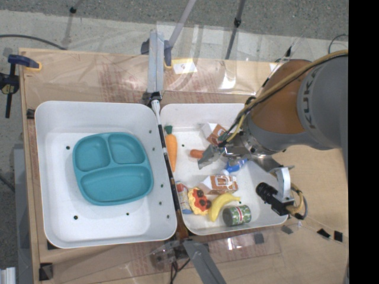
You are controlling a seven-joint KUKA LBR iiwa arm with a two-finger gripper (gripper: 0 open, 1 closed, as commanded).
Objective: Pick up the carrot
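We see the grey arm with its orange band (pixel 284 108) reaching in from the right over the right-hand shallow white bin (pixel 183 114), and its dark metal pincer (pixel 208 157) hangs low above the middle of that bin. Whether the pincer is released or clenched we cannot tell, since its tip is a dark, blurred shape from this angle.

The orange carrot with a green leafy top (pixel 170 147) lies to the left of the pincer, near it but apart, stretched along the bin's left wall with its green end pointing away from us. Nothing sits between the carrot and the bin's wall that we can make out.

Just beside the pincer's tip, on its left, rests a small reddish sausage-shaped piece (pixel 196 154). Behind the pincer lies a brown and white packet (pixel 212 132). Nearer to us than the pincer we find a small brown carton (pixel 222 183), a yellow banana (pixel 221 205), a green tin can on its side (pixel 237 215) and a colourful red and yellow toy (its exact kind is unclear) (pixel 197 199).

Well to the left of the pincer, in the left-hand white bin (pixel 53 158), lies a teal plastic plate with three compartments (pixel 112 167).
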